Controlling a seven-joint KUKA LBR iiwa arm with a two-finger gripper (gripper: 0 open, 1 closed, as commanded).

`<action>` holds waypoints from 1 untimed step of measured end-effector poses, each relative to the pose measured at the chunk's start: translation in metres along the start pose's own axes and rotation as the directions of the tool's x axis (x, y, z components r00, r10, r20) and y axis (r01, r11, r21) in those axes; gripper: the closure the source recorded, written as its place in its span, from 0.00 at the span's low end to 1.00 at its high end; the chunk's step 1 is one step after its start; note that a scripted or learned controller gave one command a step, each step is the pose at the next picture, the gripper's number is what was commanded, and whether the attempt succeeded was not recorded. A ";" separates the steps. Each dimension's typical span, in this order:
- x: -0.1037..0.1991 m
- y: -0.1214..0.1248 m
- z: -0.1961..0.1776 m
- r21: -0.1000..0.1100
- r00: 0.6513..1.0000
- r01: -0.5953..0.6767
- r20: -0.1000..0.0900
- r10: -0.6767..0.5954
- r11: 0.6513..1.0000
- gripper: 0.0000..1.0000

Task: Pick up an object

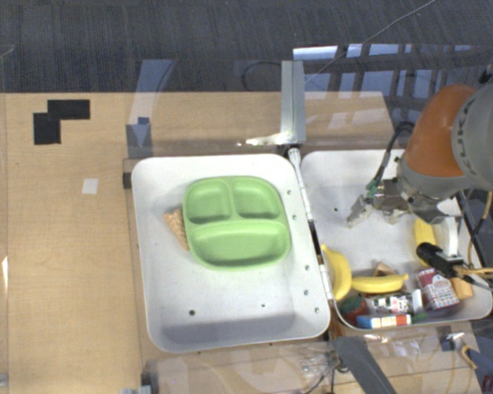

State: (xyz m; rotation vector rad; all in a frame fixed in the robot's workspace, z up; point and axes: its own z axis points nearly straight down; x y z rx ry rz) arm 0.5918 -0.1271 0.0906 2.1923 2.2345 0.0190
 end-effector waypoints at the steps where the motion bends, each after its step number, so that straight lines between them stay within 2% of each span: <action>1: -0.050 -0.028 -0.001 0.001 0.993 -0.115 -0.005 0.115 0.993 0.00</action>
